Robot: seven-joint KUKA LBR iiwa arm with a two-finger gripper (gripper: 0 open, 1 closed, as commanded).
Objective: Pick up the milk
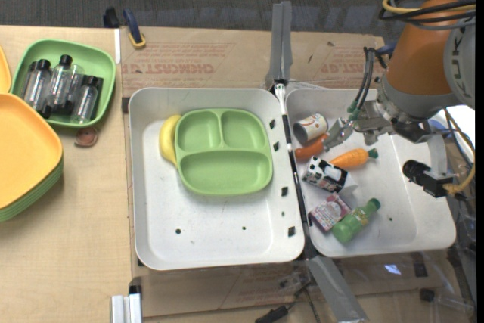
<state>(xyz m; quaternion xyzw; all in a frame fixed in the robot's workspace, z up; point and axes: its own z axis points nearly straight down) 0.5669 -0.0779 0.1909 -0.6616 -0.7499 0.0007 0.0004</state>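
The grey arm with its orange band (423, 49) reaches in from the right over the far part of the right shallow white bin (408, 231). Its two-finger tool (342, 129) hangs above the far left part of that bin, fingers spread narrowly with nothing between them.

The milk, a small black-and-white cow-patterned carton (325, 175), lies on its side on the floor of the right bin near its left wall, just to the near side of the tool and apart from it. Beside it to the right lies an orange toy carrot with a green top (352, 158). A second orange-red piece (308, 150) lies just far and left of the carton, partly under the tool. A small white cylindrical cup with a red mark (310, 125) lies tipped over in the far left corner. Nearer, a pink and purple flat packet (328, 212) lies beside a green plastic bottle (354, 221), which lies on its side and touches the packet.

The left white bin (151, 231) holds a green three-compartment plastic plate (223, 151) with a yellow object (168, 138) tucked at its left edge.

On the table (98, 223) far to the left sits a green square tray (102, 60) holding several small clear bottles with black caps (60, 87), and a stack of orange plates (26, 163) at the left edge.
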